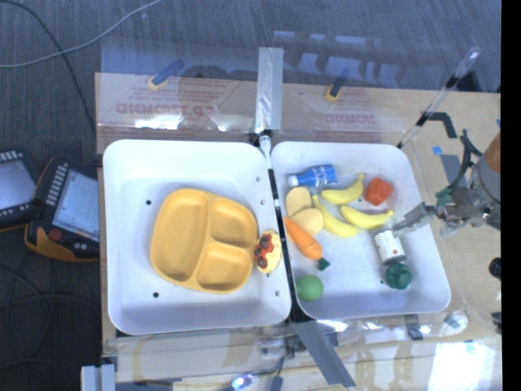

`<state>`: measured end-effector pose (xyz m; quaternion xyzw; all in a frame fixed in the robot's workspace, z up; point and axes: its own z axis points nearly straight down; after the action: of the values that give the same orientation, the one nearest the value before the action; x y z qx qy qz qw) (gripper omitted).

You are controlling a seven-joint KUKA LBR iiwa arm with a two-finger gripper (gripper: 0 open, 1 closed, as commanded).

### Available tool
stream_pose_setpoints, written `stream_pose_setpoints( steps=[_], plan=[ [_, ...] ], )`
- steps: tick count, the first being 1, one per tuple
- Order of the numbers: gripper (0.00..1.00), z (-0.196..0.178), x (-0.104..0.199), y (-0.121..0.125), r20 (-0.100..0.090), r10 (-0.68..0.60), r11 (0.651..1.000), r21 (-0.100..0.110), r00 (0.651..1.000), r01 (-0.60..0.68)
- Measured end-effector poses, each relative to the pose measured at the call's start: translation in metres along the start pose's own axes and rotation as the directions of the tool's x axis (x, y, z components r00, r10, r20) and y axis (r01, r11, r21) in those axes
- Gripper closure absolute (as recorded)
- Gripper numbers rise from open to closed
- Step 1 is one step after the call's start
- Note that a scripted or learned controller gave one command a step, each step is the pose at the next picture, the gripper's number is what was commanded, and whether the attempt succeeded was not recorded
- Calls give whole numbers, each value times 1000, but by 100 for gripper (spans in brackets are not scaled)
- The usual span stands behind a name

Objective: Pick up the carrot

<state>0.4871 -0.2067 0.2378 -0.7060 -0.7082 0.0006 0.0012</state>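
Scene: two white bins side by side on a bench, seen from above at a slant.
Carrot (303,238): lies in the right bin (429,243), close to its left wall, orange body slanting down to the right with a small green end at the lower tip. Its upper end touches a pale round piece (308,220).
Neighbours: three bananas (346,192) fan out just right of the carrot; a blue bottle (313,176) lies on its side above them; a red-orange piece (378,191) sits at the upper right.
Lower half of the bin: a green ball (309,287) rests below the carrot, apart from it; a white can (389,247) and a dark green item (398,277) lie toward the right wall.
Left bin (114,218): holds a yellow divided plate (203,239); a small yellow and red toy (267,251) sits at the plate's right edge, against the wall between the bins.
Gripper (453,208): hangs at the right bin's outer edge, well apart from the carrot, with nothing seen in its grasp; whether it is spread or closed cannot be told at this size.
Floor: a control pad (65,210) lies left of the bench.
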Motion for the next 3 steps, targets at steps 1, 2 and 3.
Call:
stream_pose_setpoints(
  steps=[1, 2, 3],
  plan=[
    [0, 70, 69, -2, 0, 58, 998, 1, 998, -58],
    [0, 120, 112, 14, -1, 194, 981, -8, 981, -194],
    [0, 148, 110, 56, 0, 317, 948, -8, 948, -317]
  ],
)
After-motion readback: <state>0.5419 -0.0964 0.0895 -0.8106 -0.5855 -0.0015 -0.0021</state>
